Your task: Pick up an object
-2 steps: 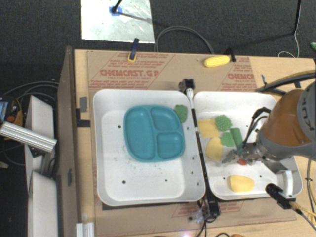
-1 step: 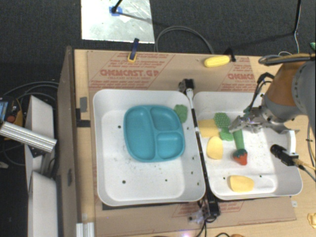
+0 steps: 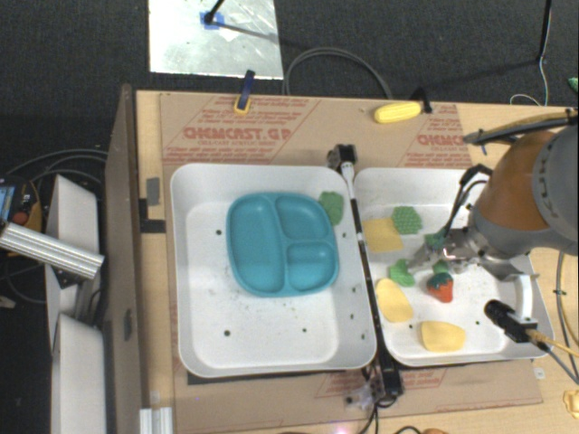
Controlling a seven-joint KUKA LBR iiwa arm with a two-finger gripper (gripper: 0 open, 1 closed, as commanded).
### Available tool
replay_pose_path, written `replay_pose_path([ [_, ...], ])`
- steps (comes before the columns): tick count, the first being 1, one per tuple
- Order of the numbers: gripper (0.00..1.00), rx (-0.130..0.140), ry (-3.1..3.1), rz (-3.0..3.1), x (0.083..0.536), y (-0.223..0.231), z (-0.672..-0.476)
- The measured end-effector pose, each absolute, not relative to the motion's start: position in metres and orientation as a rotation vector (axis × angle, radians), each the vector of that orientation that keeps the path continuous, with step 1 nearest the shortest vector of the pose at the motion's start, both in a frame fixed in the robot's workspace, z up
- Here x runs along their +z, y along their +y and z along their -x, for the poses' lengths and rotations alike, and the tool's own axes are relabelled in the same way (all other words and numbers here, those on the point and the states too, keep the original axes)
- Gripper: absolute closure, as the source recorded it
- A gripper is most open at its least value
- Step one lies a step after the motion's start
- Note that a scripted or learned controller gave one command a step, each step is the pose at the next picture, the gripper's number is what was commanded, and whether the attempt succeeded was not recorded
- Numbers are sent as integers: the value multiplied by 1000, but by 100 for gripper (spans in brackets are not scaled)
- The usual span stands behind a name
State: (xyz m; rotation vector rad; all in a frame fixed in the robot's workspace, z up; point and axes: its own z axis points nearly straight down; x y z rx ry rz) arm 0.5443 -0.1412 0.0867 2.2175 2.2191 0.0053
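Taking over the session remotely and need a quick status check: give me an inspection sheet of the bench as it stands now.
Surface: bench under printed brown board, two white bins side by side.
Job's things: right bin holds three yellow pieces, green pieces and a red piece.
Clutter: blue divided tray in left bin; green piece at its corner; yellow object on the back edge.
Grippers: gripper low over the right bin, near the red piece; finger state unclear.
Cables: grey loop behind the bins; black bundle at left.
Surroundings: dark carpet, shiny sheet.
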Motion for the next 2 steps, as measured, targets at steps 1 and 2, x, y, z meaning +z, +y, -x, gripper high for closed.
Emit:
replay_pose_path([
  [1,100,10,2223,-2210,98,-142,-548],
  [2,0,9,2224,-2211,98,-142,-547],
])
